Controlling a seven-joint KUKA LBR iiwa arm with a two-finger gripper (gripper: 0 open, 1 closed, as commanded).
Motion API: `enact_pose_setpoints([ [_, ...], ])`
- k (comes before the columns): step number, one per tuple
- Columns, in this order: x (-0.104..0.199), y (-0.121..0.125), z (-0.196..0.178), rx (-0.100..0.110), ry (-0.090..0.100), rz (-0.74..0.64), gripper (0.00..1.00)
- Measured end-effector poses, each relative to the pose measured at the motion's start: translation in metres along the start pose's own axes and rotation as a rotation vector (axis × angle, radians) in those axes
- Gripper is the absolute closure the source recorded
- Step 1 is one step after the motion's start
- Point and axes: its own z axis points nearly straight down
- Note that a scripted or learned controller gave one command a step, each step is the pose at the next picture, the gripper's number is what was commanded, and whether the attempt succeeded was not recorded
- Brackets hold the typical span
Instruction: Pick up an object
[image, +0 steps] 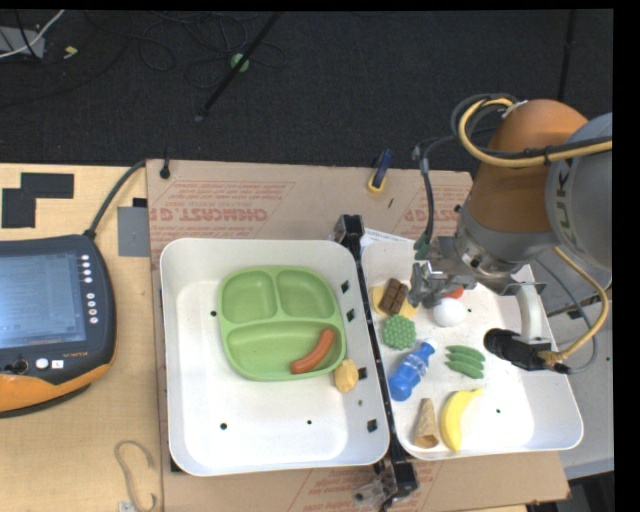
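My gripper (434, 290) hangs low over the back of the right bin (560, 420). It sits just above a white egg-shaped thing (449, 314) with a small red piece (456, 293) beside it. A brown block (394, 294) on a yellow piece (382, 299) lies just left of the gripper. In front of them are a green bumpy ball (399, 331), a blue bottle (410, 371), a green pea pod (465, 360), a banana (456, 419) and a tan cone (427, 423). Nothing is visibly held.
The left bin (190, 400) holds a green divided plate (262, 300) with a sausage (313, 351) on it, and a small yellow item (346, 376) by the divider wall. A tablet (45, 300) lies on the bench at the far left.
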Motion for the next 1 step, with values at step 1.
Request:
enact_pose_setpoints([
  [1,-0.0009,-0.0038,0.0166,0.005,0.0,0.001,1.0],
])
